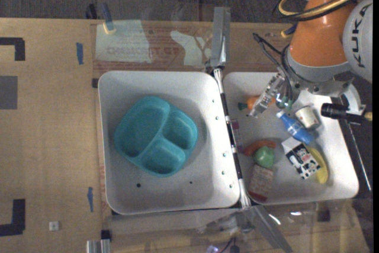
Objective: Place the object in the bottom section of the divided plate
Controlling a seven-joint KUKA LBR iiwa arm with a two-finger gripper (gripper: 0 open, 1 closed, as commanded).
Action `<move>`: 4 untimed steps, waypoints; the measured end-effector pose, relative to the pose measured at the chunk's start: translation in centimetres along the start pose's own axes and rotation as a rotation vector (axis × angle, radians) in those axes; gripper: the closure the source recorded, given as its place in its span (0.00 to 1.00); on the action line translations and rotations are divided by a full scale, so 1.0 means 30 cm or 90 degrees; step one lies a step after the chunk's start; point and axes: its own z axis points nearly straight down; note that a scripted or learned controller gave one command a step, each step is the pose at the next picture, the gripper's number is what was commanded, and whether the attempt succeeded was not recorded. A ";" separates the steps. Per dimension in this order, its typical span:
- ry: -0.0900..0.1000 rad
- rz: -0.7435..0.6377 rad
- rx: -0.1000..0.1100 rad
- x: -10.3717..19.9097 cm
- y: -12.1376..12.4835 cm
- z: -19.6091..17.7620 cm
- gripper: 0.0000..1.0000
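A teal plastic divided plate (156, 135) with three sections lies in the middle of the left shallow white bin (112, 186) on the wooden surface (47, 127). The grey-and-orange arm's gripper (267, 98) hangs over the top-left corner of the right white bin (346, 186), just beside a small orange toy (253, 103); whether its jaws are clenched or released cannot be told. Nearer that bin's bottom edge lie a green ball (265, 156), a brown packet (261, 181), a yellow banana (321, 166) and a black-and-white patterned box (301, 160), with a blue bottle (293, 127) and a metal can (307, 116) towards its middle.
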 end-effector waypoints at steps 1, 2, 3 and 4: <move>0.000 0.072 0.001 0.189 0.209 -0.137 1.00; 0.004 0.218 0.005 0.482 0.221 0.004 1.00; 0.003 0.140 0.001 0.633 0.211 0.304 1.00; 0.003 0.036 0.002 0.827 0.481 -0.181 1.00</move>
